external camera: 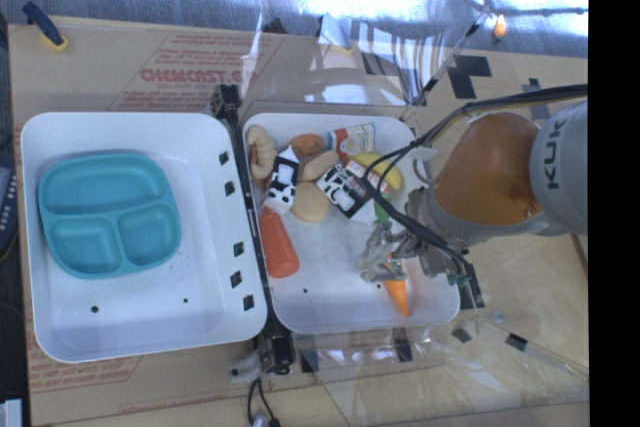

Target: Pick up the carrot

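— Carrot? Lying in right bin [300, 320], near front wall, at [398, 295].
— Gripper [385, 260]? Down over carrot's upper end, among cables. Fingers' state: cannot tell.
— Left bin [60, 335]? Holding teal tray [108, 213].

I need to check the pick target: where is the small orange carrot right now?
The small orange carrot lies in the right white bin, near its front right corner, directly beneath the gripper and well right of the orange-red bottle.
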{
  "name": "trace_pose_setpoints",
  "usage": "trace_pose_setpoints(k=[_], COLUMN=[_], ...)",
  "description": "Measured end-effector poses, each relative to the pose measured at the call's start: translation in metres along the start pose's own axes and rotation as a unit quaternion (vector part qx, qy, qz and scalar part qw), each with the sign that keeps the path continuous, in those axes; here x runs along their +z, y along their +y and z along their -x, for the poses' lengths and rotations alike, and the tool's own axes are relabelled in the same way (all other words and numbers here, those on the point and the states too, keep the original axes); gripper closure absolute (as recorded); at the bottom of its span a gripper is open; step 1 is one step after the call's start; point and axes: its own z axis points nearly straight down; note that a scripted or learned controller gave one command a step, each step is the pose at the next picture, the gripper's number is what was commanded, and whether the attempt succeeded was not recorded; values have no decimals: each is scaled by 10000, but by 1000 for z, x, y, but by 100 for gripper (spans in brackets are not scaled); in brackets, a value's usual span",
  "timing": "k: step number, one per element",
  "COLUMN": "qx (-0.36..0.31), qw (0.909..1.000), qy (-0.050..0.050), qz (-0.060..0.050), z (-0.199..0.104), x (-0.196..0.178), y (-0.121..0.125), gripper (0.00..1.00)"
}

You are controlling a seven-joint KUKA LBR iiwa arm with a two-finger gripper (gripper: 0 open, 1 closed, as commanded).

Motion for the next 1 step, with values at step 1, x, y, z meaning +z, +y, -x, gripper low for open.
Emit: trace_pose_setpoints(k=[1], qx=[-4], qw=[10000], qy=[3], qz=[0], z=[0], x=[0], y=[0], gripper=[0])
